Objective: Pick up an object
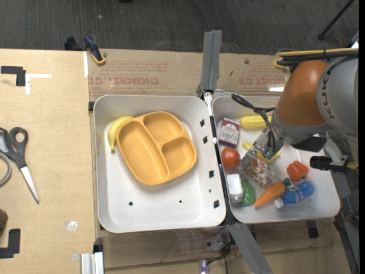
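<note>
Right bin [319,210], tool [266,150] fingers indistinct among clutter

Across the top of the frame runs a dark grey carpeted floor [171,10]. Below it, the left side is a pale wood surface [45,153], evenly lit, with scissors [20,158] lying at its left edge and black tape marks [14,73] in the upper left. A brown cardboard sheet [148,73] with reversed red printing lies at upper centre, held by a blue and yellow clamp [94,50].
</note>
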Tool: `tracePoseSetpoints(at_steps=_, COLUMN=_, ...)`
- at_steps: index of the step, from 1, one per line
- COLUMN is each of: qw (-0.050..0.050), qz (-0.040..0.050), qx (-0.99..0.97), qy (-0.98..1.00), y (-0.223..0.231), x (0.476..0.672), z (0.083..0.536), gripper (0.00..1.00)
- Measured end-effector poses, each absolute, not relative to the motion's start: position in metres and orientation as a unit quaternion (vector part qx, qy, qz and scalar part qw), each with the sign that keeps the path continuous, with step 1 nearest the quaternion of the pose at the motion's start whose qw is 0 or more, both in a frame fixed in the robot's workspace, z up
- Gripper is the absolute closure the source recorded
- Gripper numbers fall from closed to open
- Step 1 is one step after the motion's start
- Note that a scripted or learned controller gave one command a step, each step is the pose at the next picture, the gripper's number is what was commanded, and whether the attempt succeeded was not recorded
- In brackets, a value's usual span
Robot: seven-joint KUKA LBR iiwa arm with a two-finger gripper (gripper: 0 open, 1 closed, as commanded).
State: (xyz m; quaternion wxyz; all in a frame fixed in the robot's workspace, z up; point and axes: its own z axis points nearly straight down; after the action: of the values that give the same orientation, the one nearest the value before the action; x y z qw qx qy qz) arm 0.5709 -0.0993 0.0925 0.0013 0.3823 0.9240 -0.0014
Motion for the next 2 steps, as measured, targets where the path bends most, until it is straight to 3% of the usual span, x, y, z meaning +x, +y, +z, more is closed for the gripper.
tracePoseSetpoints(at_steps=2, qw=0.001, qz=-0.0005, qx=0.549, qy=0.836, y=-0.11, x=0.478, z=0.092, gripper=0.0)
